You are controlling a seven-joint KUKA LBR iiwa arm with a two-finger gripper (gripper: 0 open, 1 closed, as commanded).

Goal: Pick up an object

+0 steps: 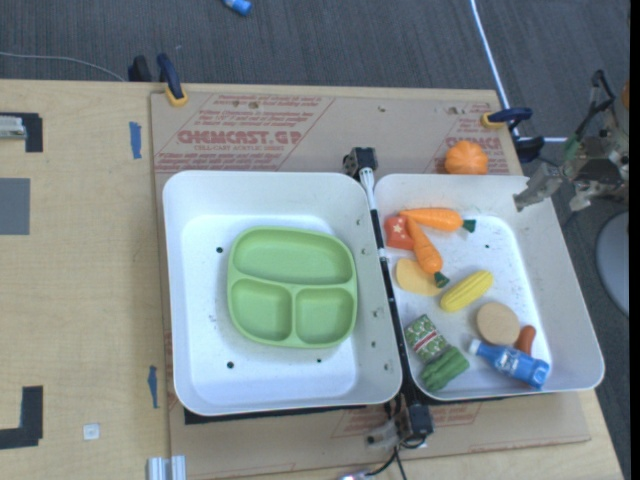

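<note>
the pincer (548, 190) hangs at the right bin's (560, 268) far right rim; whether it is parted or closed i cannot tell. nearest inside lies a carrot (432, 218), likely light, hard, smooth plastic. i'd take it across its thick middle, where the taper slips least.

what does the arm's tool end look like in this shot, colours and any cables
At the right edge, the tool looks grey and metallic, with a pale finger-like part pointing toward the right bin. Thin dark cables and a small green bit sit behind it. It is too small and blurred to make out markings.
</note>
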